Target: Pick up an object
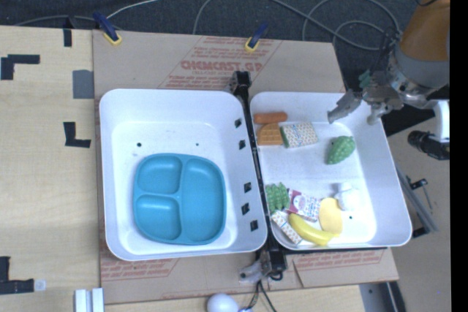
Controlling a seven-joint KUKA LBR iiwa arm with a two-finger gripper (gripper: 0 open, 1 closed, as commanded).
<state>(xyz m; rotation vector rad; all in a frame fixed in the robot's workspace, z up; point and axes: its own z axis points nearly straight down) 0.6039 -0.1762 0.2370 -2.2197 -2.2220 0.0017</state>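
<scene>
My gripper point(356, 115) hangs over the far right corner of the right bin point(380, 179), its two fingers spread apart with nothing between them. Just below it, inside the bin, lies a green bumpy toy point(339, 150). A pale checkered packet point(298, 134), an orange waffle piece point(269, 134) and an orange sausage point(271, 118) lie along the bin's far left side. At the near end are a green leafy piece point(276, 195), a pink packet point(304, 205), a banana point(308, 231), a yellow fruit point(330, 216) and a small white item point(345, 195).
The left bin point(117, 157) holds a blue divided plate point(179, 198). A black divider with clips point(248, 157) runs between the bins. Cables point(292, 18) trail over the dark floor behind the bench. The arm's grey and orange body point(428, 33) stands at the right.
</scene>
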